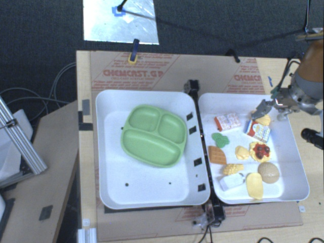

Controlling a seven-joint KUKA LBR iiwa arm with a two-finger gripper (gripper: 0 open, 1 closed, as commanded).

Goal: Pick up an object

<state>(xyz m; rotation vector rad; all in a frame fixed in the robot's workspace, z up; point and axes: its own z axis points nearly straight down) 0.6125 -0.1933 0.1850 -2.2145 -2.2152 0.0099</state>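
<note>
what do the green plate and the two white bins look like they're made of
Green plate: seemingly moulded plastic, matte pale green, with rounded ridges splitting it into three compartments and no sharp glare. Left bin and right bin: probably thin formed plastic, smooth white with a faint sheen and soft rounded rims. Neither can be confirmed by look alone.

You're looking at a robotics lab. Two white bins (109,186) sit on a bench faced with cardboard (172,72). Left of the bins: loose cables (61,85) and aluminium framing (20,140). Behind them: dark carpet (40,29) with a foil sheet (119,14). Toy food (245,158) fills the right bin.
</note>
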